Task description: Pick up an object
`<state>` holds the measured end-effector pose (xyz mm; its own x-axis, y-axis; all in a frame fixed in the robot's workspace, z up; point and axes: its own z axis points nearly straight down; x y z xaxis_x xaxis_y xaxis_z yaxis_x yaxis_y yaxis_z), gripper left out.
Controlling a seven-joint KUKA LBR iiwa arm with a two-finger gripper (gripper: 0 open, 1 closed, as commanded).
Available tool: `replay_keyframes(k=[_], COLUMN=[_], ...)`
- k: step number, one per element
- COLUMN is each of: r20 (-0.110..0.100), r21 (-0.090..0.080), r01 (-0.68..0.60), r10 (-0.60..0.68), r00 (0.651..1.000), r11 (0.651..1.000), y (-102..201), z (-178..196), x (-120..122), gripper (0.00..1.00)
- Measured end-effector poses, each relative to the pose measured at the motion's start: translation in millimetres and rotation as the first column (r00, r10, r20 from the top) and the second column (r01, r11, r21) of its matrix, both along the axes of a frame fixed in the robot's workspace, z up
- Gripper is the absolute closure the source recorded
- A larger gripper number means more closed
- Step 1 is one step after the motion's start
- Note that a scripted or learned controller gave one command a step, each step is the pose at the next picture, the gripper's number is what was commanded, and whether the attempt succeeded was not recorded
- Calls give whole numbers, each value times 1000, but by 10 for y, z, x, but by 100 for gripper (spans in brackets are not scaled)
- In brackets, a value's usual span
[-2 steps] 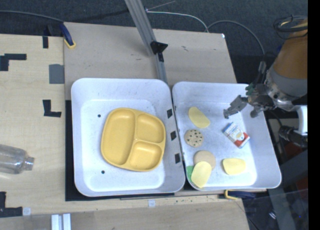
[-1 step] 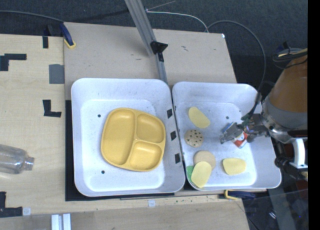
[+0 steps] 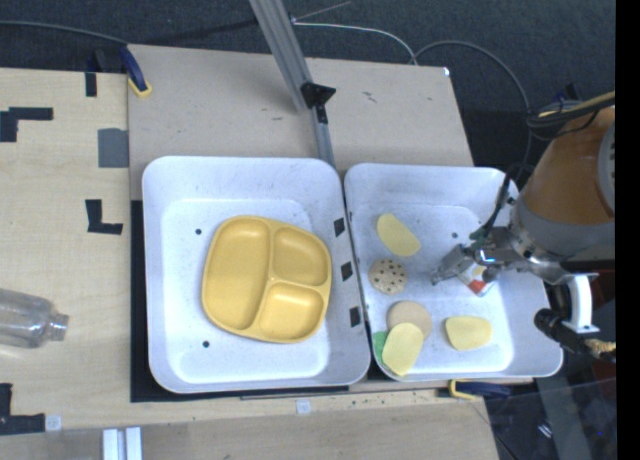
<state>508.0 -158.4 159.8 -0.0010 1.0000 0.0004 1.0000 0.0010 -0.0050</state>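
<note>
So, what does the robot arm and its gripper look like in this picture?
The arm enters from the right, with a wide orange band over a grey section. Its gripper is small, of dark and silvery metal, with a blue spot and a red part near it. Thin dark cables run beside the arm.

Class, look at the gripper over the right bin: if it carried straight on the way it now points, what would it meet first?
The gripper points left across the right bin. First in that line is probably the speckled cookie, though the gripper's height is unclear, so it might pass above.

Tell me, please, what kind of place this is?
Probably a robotics lab bench set up for grasping trials. Two white bins sit side by side: the left bin holds a yellow divided plate, and the arm's gripper hangs over toy food in the right bin.
</note>
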Motion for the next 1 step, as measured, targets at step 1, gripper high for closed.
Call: replay_keyframes(k=[1], r20=[9], r21=[0], r01=[3], r10=[-3], r00=[1000], r11=[1000], y=[23], z=[-707], x=[-217], gripper=[0])
